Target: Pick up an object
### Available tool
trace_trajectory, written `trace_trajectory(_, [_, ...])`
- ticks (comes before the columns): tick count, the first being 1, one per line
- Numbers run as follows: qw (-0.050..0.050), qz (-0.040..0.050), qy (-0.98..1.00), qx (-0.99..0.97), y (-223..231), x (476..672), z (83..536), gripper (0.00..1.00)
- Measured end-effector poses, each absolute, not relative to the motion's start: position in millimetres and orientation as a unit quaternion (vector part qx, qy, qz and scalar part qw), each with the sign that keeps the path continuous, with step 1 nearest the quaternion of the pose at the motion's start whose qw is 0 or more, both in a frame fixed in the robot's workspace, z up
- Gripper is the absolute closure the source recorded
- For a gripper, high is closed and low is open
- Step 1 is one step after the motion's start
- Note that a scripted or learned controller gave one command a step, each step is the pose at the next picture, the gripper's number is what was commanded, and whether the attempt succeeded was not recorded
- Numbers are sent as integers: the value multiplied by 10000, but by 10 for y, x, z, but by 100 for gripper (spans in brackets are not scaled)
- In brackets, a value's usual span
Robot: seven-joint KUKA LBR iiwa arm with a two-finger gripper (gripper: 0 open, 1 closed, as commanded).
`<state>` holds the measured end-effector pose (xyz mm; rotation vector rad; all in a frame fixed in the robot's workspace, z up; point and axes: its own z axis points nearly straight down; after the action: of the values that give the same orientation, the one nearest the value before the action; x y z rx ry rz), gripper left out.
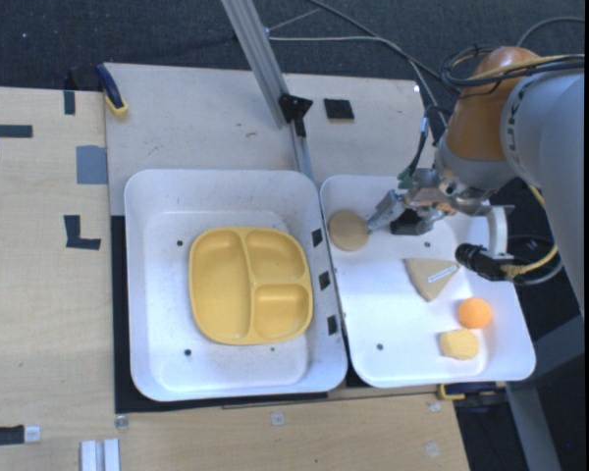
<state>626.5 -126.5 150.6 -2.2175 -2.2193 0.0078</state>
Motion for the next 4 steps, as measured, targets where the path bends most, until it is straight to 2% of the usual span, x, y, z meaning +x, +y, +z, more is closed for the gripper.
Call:
trace_trajectory(1, [-7,-3,-7068,-7074,-1253,6233,908,0])
trace_trajectory(2, [-30,-23,-7077,-7065,-1254,6267,907,0])
trace_trajectory(3, [-28,-57,-7082,-7059,-1224,6285,1025,100])
trace_trajectory(4, [-7,-2,-7076,-7066,-1283,6307,1465,100])
